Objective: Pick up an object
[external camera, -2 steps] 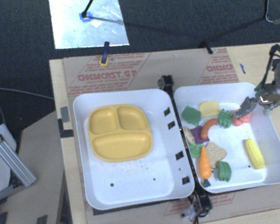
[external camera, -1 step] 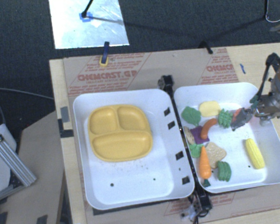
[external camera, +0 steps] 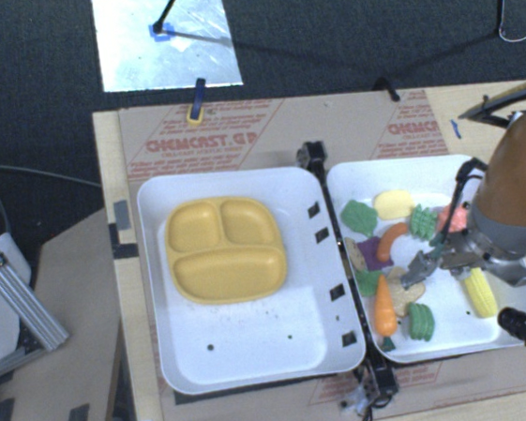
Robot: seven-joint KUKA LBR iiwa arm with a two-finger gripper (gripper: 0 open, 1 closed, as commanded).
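The right bin [external camera: 453, 344] holds several toy foods: a yellow lemon [external camera: 393, 203], a green leafy piece [external camera: 359, 216], a purple piece [external camera: 373, 252], an orange carrot [external camera: 384, 306], a green piece [external camera: 420, 321], a yellow corn cob [external camera: 480, 291] and a tan piece [external camera: 407, 294]. My gripper [external camera: 420, 267] hangs low over the middle of this bin, just above the tan piece and a white piece [external camera: 404, 250]. The wrist and arm [external camera: 525, 194] cover the bin's right side. No toy shows clearly in its grasp.
The left bin [external camera: 250, 348] holds a yellow divided plate [external camera: 226, 249]. A black divider with clips [external camera: 340, 262] runs between the two bins. A small green piece [external camera: 422, 222] and a pink piece [external camera: 451, 218] lie beside the wrist.
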